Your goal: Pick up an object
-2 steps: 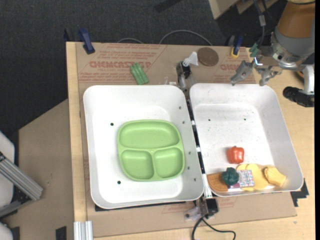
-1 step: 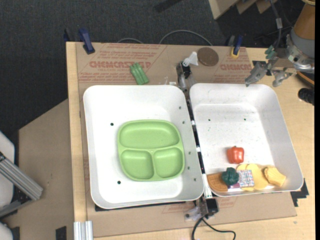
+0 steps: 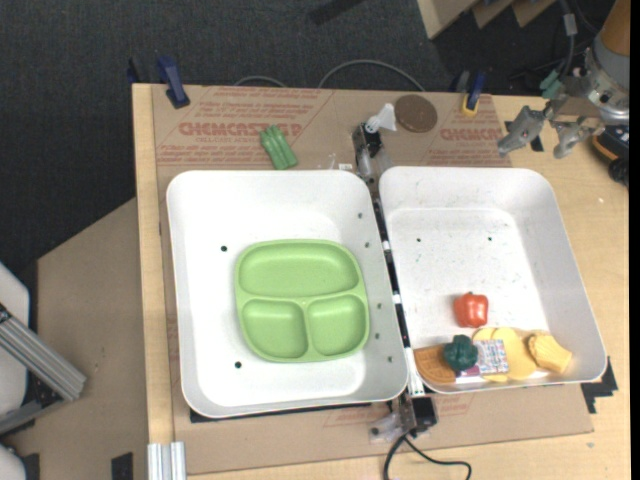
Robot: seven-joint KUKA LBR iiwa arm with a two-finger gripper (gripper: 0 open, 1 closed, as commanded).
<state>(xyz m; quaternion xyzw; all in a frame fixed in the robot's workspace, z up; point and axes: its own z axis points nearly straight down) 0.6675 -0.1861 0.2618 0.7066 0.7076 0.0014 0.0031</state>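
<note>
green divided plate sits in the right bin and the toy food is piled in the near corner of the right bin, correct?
Not quite. The camera view shows the green divided plate in the left bin. The toy food is indeed piled in the near corner of the right bin.

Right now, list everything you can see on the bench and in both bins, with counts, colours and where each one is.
Bins: two, white, side by side.
Divided plate: one, green, left bin.
Toy pepper: one, red, right bin.
Small toy: one, dark green, right bin near corner.
Other toy foods: several, yellow and tan, same corner.
Green object: one, bench behind left bin.
Brown disc: one, bench behind bins.
Gripper: one, grey, beyond right bin's far corner.
</note>
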